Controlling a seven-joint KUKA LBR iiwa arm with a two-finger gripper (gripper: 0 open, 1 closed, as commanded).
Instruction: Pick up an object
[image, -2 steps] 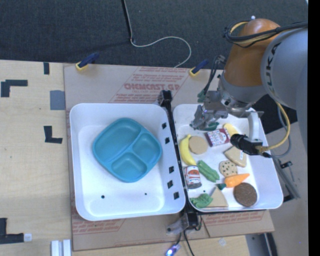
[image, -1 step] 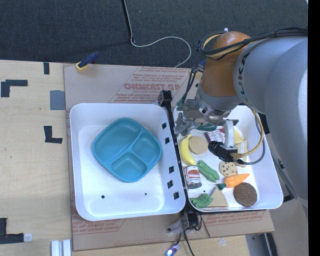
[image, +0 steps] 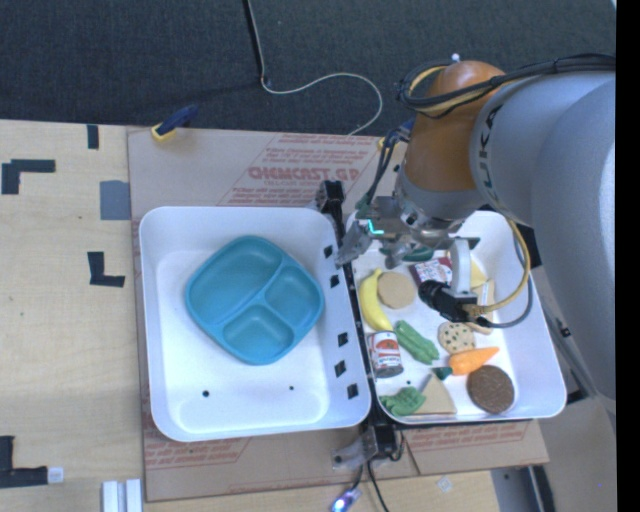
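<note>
Camera view: the claw (image: 412, 243) hangs over the far left corner of the right bin (image: 540, 345), above the toy food; how far it is open cannot be told, and nothing is seen between its tips. Relative to the banana (image: 374, 302) by that bin's left wall: a tan round cookie (image: 397, 290) touches its right side, a green pod (image: 416, 341) lies just nearer and right, a small can (image: 386, 353) sits nearer, and a carrot (image: 471, 360) and brown disc (image: 490, 388) lie further right and nearer. Well left of the banana, the left bin (image: 180, 400) holds a blue divided plate (image: 254, 298).
</note>
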